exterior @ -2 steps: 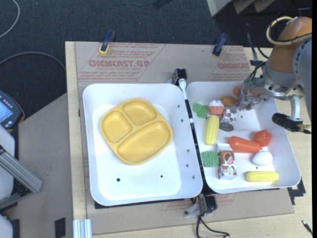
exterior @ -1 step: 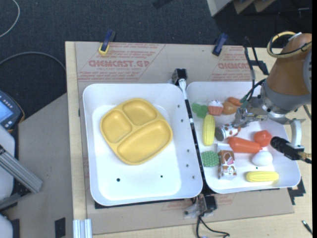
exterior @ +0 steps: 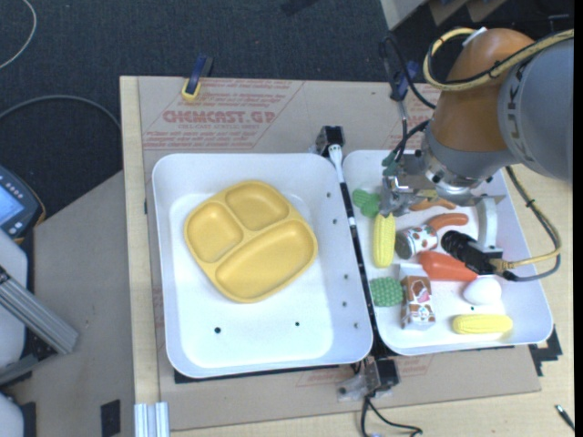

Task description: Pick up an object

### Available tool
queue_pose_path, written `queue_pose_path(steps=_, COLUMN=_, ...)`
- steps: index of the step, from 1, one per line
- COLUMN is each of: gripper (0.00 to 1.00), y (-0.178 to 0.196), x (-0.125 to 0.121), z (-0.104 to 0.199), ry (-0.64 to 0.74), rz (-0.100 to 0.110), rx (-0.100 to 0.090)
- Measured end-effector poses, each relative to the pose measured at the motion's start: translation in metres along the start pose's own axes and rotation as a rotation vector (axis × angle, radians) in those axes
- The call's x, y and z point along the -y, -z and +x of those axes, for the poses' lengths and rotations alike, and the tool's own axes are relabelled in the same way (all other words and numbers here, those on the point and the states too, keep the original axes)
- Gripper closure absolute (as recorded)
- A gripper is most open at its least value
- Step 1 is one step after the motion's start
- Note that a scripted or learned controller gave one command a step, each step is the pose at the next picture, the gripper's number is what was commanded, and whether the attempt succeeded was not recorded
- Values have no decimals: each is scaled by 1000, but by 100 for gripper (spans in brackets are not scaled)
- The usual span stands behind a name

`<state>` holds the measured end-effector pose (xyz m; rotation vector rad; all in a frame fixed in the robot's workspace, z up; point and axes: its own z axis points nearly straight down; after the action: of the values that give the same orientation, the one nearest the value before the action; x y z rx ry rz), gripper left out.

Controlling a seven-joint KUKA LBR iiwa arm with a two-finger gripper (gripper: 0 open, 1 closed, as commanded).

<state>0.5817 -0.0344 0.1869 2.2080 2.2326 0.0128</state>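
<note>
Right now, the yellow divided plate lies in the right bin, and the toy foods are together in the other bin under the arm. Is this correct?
Not quite. The camera view shows the yellow divided plate in the left bin, not the right one. The toy foods, such as the corn and the carrot, are indeed together in the other bin, under the arm.

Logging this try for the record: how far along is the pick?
Done: the arm has reached over the right bin, with the gripper low at the bin's far left corner by the corn cob. In hand: nothing visible between the fingers. Left: grasp and lift; the carrot, banana and egg lie in the bin.
</note>
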Motion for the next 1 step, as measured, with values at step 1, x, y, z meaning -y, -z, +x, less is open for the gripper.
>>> queue_pose_path(steps=1, gripper=100, y=84, x=24, z=38, ry=-5, rz=-3, rx=3)
